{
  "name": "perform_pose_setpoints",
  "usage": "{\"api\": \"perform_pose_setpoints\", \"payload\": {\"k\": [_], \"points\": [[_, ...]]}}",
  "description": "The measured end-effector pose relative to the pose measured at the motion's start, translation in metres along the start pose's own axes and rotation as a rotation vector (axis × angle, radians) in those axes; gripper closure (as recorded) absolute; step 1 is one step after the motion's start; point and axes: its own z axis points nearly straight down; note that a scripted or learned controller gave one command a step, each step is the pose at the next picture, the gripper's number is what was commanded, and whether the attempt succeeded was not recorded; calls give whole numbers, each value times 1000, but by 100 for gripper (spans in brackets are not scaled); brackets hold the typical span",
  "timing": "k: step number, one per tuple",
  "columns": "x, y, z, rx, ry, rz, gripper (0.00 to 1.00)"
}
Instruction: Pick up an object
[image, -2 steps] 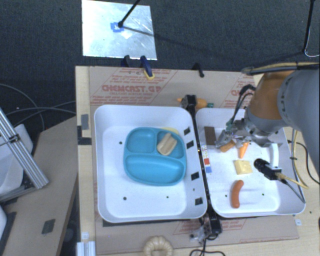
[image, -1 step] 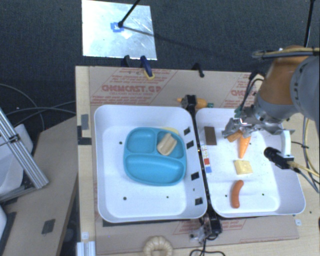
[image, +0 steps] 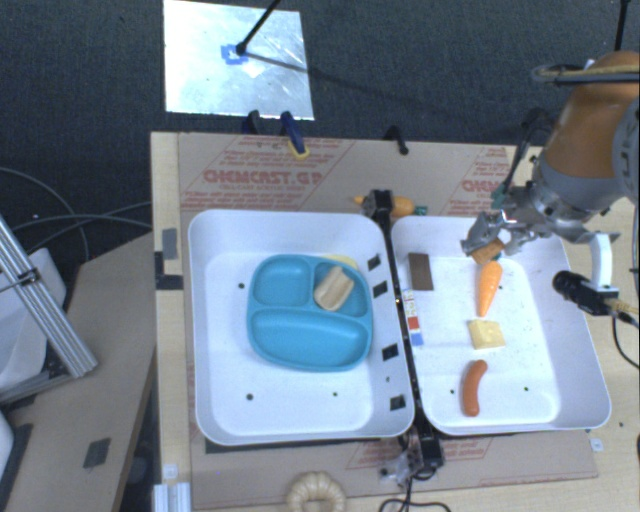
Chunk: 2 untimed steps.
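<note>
An orange carrot-shaped toy (image: 487, 288) lies in the right-hand shallow white bin (image: 570, 400), in the right half of the frame, its long axis running nearly up and down with its upper end just under the jaws of the grey arm's gripper (image: 487, 243). The jaws sit right at that upper end, touching or almost touching it; whether they are clenched or released cannot be told. Below the carrot lie a pale yellow cheese-like block (image: 487, 334) and a reddish-orange sausage-shaped toy (image: 472, 387), each apart from the others. A dark brown flat rectangle (image: 420, 271) rests left of the carrot. The left-hand white bin (image: 220, 400) holds a blue divided plastic plate (image: 300, 335) with a tan bread-like piece (image: 334, 289) in its upper right compartment.
</note>
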Motion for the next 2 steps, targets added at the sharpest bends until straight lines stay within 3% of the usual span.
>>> {"api": "perform_pose_setpoints", "payload": {"k": [1, 2], "points": [[0, 1, 1, 6, 1, 0, 100], [32, -44, 10, 11, 3, -1, 100]]}}
